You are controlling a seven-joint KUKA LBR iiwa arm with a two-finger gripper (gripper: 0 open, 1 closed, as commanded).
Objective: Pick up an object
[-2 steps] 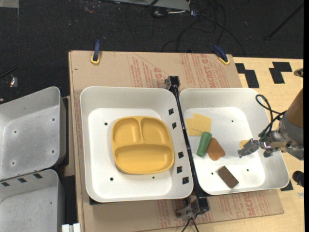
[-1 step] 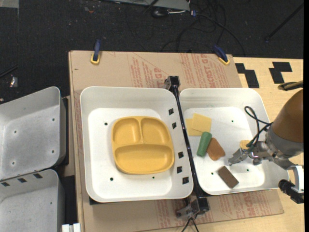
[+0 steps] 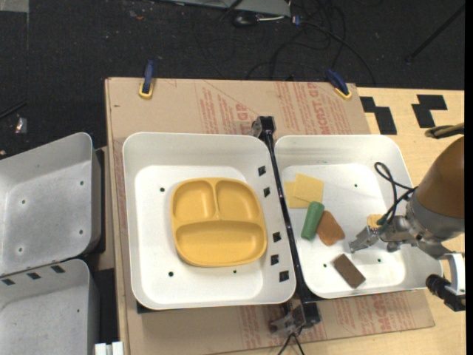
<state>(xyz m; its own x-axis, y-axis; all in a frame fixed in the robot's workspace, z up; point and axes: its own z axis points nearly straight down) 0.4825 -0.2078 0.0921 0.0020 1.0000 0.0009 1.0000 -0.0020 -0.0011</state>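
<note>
1. Gripper (image 3: 362, 241) low in right bin (image 3: 384, 157), near its right wall; finger state can't tell.
2. Brown block (image 3: 347, 270) just below-left, apart, near front rim.
3. Green cylinder (image 3: 312, 220), orange piece (image 3: 329, 228), possibly touching.

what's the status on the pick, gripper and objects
Gripper low in right bin, nothing seen held. Brown block, orange piece, green cylinder nearby. Nothing blocking.

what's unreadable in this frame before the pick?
- Gripper, camera view: too small and blurred to tell its finger state.
- Yellow item by the wrist: mostly hidden behind the gripper.
- Arm: cut off by the right edge.
- Yellow slice: its lower corner is covered by the green cylinder.
</note>
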